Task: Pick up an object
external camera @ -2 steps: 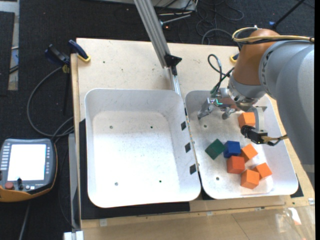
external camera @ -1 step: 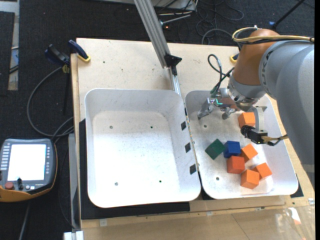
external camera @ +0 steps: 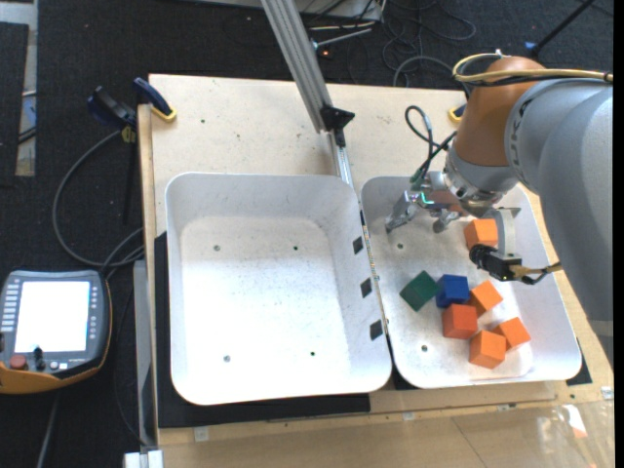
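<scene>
Gripper (external camera: 421,213) hovering over upper part of right bin (external camera: 546,359), metal fingers (external camera: 398,218) splayed apart, grasping nothing. Below it, clustered in same bin: dark green block (external camera: 420,290), blue block (external camera: 453,290), several orange cubes (external camera: 461,321), matte and hard-edged. One more orange block (external camera: 481,233) just beside wrist, partly hidden by arm. Left bin (external camera: 195,261) smooth white, speckled. Pale desk (external camera: 244,125) beneath; pendant (external camera: 51,331) off left.
</scene>
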{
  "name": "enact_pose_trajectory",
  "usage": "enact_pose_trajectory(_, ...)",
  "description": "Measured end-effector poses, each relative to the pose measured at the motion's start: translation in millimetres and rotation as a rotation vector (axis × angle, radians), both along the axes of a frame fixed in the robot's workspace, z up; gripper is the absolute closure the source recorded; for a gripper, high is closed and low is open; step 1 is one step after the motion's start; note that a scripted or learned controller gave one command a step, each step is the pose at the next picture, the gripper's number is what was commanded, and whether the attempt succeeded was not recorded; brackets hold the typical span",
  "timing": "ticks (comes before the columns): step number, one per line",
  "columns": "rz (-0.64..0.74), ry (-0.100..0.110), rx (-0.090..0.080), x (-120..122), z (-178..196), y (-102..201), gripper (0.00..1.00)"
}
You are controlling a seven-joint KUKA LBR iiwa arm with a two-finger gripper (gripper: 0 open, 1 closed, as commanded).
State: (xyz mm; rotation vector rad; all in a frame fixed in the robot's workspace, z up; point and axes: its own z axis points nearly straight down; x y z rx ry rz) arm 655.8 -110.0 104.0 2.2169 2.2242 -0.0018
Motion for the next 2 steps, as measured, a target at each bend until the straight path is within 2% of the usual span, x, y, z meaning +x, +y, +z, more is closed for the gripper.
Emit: enact_pose_trajectory(2,0.0,0.0,0.0,0.0,-0.1,0.0,0.0)
